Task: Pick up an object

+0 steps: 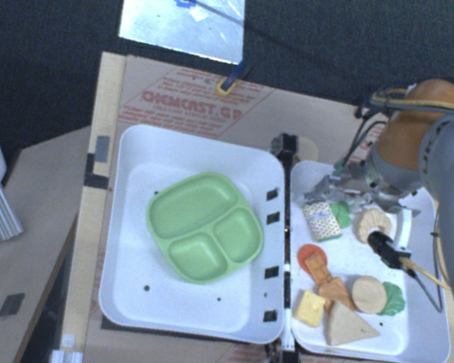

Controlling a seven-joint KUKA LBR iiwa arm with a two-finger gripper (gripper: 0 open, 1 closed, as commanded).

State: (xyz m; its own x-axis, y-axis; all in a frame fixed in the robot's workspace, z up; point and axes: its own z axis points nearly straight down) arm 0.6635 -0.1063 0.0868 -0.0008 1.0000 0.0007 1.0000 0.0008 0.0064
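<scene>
The tabletop (89,222) carries two white bins. The left bin (117,287) holds a green divided plate (204,226). The right bin (421,337) holds toy food: a tan wedge (349,326), a round bun (368,293), a yellow cheese cube (309,307) and a patterned packet (322,220). The tool (349,192) hangs just above that packet at the bin's far end; I cannot tell how wide it stands.

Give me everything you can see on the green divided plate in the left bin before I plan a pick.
The green divided plate is pale green, looks like smooth plastic, and has rounded corners with three compartments: one large and two smaller. It lies flat and right side up on the floor of the left bin, roughly central, turned at an angle to the bin's walls. Nothing sits in it or touches it; the gripper is over the right bin.
</scene>
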